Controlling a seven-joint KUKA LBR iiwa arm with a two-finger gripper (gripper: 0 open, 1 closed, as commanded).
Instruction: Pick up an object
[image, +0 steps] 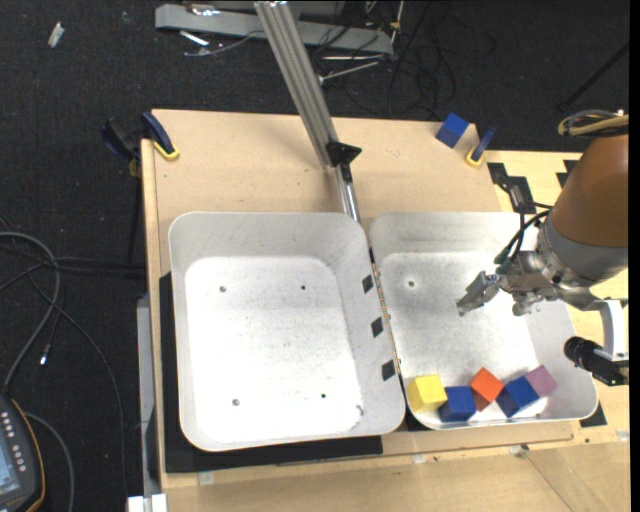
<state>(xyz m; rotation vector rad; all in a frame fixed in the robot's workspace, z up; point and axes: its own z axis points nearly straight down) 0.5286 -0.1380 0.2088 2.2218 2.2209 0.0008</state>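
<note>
Blocks (485, 392) lie well below the tool (478, 293), whose opening I cannot tell.

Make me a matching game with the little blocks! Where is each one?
Things:
1. yellow cube
2. orange cube
3. pale purple cube
4. lone blue block on the wooden bench

Places:
A. outside both bins, near the bench's far edge
B. leftmost in the row of blocks
C. rightmost in the row of blocks
D. between two blue cubes

Pairs: 1-B, 2-D, 3-C, 4-A
</note>
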